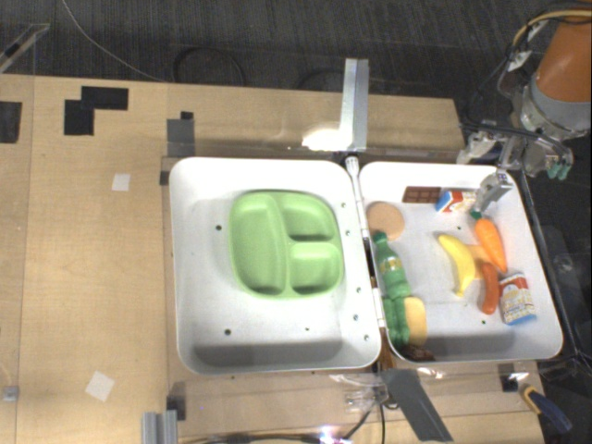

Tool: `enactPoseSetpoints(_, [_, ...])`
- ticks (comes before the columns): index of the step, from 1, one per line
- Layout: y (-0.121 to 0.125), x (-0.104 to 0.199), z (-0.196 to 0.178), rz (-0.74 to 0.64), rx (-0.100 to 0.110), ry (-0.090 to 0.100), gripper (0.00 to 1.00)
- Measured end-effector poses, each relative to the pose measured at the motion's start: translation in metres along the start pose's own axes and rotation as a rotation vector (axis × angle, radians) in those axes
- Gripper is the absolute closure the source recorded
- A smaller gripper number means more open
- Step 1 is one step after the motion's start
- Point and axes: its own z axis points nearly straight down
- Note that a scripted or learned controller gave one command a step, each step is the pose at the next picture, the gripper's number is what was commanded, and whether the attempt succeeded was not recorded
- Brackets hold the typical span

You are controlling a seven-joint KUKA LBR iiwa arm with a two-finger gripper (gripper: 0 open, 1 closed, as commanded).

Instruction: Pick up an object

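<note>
Camera view: end effector (492, 191) above carrot (489, 240), right bin (541, 326).

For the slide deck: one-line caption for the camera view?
Gripper hovers above carrot in toy-filled right bin.

The claw (493, 191) hangs above the right bin (546, 336), seemingly near the carrot (490, 239).

Arm (555, 72) enters from the upper right, orange band uppermost, wrist angled down and leftward. Gripper (490, 192) hangs below the wrist, fingertips pointing down-left.
</note>
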Motion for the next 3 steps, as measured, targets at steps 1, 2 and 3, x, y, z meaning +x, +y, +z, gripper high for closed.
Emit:
enactPoseSetpoints(1, [-0.011, 0.049, 0.123, -0.021, -0.003, 0.011, 0.00])
enactPoseSetpoints(2, [-0.019, 0.100, 0.137, 0.017, 0.002, -0.004, 0.00])
enactPoseSetpoints(3, [0.017, 0.136, 0.135, 0.046, 0.002, -0.006, 0.00])
